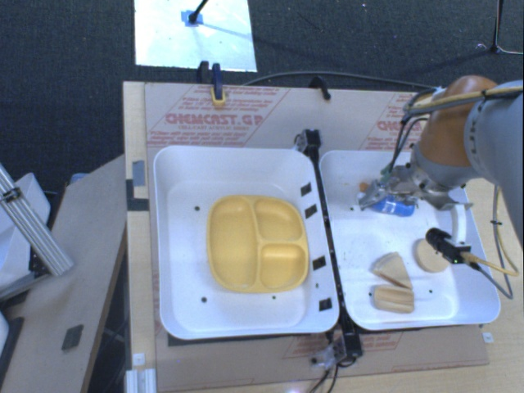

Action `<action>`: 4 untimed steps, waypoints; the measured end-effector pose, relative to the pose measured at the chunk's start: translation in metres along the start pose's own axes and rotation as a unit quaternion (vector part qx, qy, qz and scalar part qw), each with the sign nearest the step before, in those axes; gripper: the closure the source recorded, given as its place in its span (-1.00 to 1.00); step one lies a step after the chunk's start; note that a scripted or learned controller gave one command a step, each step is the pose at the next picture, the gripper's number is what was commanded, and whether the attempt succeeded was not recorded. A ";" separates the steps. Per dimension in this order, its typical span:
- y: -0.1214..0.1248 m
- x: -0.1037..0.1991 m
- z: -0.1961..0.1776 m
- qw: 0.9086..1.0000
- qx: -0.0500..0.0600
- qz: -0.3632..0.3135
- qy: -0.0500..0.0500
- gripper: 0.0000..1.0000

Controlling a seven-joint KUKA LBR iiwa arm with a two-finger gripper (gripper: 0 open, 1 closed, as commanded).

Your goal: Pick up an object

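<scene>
- The end effector (383, 193) is seen low in the right bin (483, 301), near that bin's far-left corner, just beside a blue object (396, 208); whether contact is made cannot be told.
- Whether it is spread or pressed together cannot be told.
- Three tan pieces (393, 283) are found toward the right bin's near-right corner.
- A yellow divided plate (256, 242) is centred in the left bin (176, 219).

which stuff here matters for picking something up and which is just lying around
For the job:
pincer
blue object at the pincer
three tan food pieces: wedge, block, round one
right bin

Lying about:
yellow divided plate
left bin
clamp
</scene>
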State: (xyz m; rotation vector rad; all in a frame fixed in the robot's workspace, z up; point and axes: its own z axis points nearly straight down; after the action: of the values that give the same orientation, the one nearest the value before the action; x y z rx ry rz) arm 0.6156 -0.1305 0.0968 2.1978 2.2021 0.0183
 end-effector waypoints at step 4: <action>0.009 0.002 -0.159 1.000 0.012 -0.001 0.006 1.00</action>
State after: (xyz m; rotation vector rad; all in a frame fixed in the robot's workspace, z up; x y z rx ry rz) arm 0.6196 -0.1260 0.2557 2.2132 2.2240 0.0046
